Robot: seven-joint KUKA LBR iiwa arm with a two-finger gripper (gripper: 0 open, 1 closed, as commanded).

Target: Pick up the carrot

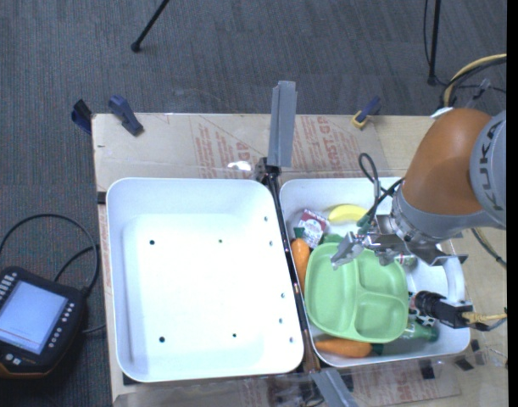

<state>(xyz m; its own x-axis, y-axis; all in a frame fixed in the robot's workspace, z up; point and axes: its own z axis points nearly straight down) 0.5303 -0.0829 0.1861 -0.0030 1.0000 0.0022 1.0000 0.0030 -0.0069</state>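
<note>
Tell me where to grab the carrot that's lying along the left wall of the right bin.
Grip the carrot across its upper, exposed half, coming straight down from above. It lies lengthwise along the right bin's left wall, and its lower end runs beside or under the green divided tray, so a side approach looks blocked. The hand hovers just to its right.

an orange carrot (300, 259) lies in the right-hand white bin (459, 271), close against the bin's left wall. it runs roughly up and down the view, its upper end rounded, its lower part hidden beneath the left rim of a green divided tray (360, 293) that overlaps it. just above and to its right sits a small red-and-white packet (313, 224). a second orange piece (344, 347), also carrot-like, lies crosswise at the bin's near edge, partly tucked under the tray's lower rim.
</note>
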